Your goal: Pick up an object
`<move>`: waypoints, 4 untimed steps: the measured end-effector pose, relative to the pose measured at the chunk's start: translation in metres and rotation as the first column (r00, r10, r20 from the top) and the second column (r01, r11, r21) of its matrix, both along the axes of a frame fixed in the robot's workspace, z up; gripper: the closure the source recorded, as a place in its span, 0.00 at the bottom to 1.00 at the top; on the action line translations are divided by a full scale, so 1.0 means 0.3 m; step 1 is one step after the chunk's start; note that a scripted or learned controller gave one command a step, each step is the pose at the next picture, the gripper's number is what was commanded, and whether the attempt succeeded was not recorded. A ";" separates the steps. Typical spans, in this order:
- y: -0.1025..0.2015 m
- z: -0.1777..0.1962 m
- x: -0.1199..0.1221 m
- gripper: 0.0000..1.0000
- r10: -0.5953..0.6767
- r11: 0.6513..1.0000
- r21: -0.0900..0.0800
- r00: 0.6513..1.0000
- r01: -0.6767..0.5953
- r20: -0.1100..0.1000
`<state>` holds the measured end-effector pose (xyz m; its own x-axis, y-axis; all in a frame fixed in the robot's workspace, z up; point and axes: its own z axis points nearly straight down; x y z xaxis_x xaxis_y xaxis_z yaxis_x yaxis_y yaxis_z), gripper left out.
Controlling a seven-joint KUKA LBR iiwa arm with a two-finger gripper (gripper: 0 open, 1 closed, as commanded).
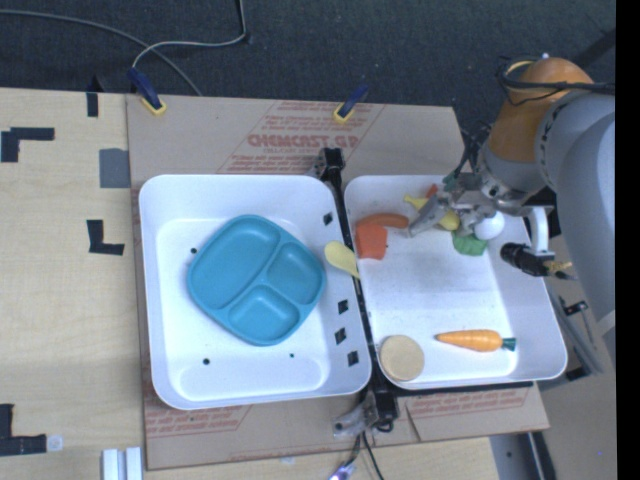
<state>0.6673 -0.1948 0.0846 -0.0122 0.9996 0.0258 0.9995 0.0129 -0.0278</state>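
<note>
Two shallow white bins sit side by side on a sheet of brown cardboard [290, 138]. The left white bin [165, 368] holds a blue plastic plate with three sections [256, 279]. The plate lies flat near the middle of that bin.

The right white bin [530, 368] holds the small toys. The grey arm with the orange band [535, 103] comes in from the right side and leans over the top part of this bin. Its two-finger gripper [440, 211] hangs low over the bin's upper end. It is too small and dark to tell if it is spread apart or squeezed together, and nothing can be seen held in it.

A red-orange toy block [371, 237] lies just left of the gripper, near the wall between the bins. A small yellow piece [416, 202] sits right beside the gripper, at its upper left. A green round toy [468, 242] lies just below and right of the gripper, and a white ball [489, 226] touches it.

A yellow toy spoon-shaped piece [341, 258] rests on the wall between the two bins. An orange toy carrot with a green end [472, 341] lies flat near the bottom of the right bin, well apart from the gripper. A tan round disc [402, 357] sits in the bottom left corner of that bin, near the carrot.
</note>
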 end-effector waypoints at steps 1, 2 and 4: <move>0.007 0.001 -0.002 0.00 -0.003 1.000 -0.006 1.000 0.003 0.003; 0.002 0.000 0.000 0.00 -0.001 1.000 -0.002 1.000 0.001 0.001; 0.010 0.002 -0.003 0.00 -0.004 1.000 -0.009 1.000 0.004 0.004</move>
<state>0.6664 -0.1918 0.0850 -0.0079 0.9998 0.0163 0.9997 0.0083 -0.0237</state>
